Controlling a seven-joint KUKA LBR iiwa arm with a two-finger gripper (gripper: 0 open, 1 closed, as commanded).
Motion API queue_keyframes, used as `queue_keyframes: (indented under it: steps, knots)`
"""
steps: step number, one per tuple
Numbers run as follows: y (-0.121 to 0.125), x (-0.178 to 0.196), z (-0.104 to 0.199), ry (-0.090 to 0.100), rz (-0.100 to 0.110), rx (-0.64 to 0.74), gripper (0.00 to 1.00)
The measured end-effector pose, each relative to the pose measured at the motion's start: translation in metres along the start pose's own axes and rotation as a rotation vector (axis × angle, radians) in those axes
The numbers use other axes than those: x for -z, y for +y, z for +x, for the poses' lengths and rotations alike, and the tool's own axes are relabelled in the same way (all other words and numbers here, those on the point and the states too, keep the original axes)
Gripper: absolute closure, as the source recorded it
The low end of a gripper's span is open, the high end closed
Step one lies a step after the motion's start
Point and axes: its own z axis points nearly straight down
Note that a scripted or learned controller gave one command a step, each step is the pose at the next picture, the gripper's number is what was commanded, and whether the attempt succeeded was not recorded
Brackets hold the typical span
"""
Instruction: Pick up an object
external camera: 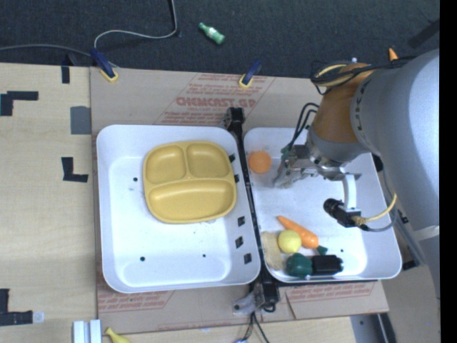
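The metal two-finger gripper (287, 177) hangs low in the right white bin (371, 263), near the small orange ball (260, 162); jaw state, honestly, I cannot tell. Centre over the ball before closing.

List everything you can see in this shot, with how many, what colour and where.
bins: two, white, side by side on the bench
divided plate: one, yellow, in the left bin
orange ball: one, orange, top left of the right bin
carrot: one, orange, lower part of the right bin
lemon: one, yellow, beside the carrot
green toy: one, dark green, bottom edge of the right bin
black block: one, black, right of the green toy
small green thing: one, on the dark floor above the bench
arm: one, grey with orange band, over the right bin
claw: one, near the orange ball
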Motion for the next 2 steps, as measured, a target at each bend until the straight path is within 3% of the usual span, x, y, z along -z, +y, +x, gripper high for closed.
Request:
queue_keyframes:
  steps: [1, 2]
  knots:
    - [0.000, 0.000, 0.000, 0.000, 0.000, 0.000, 0.00]
    - [0.002, -0.011, 0.002, 0.001, 0.005, -0.001, 0.00]
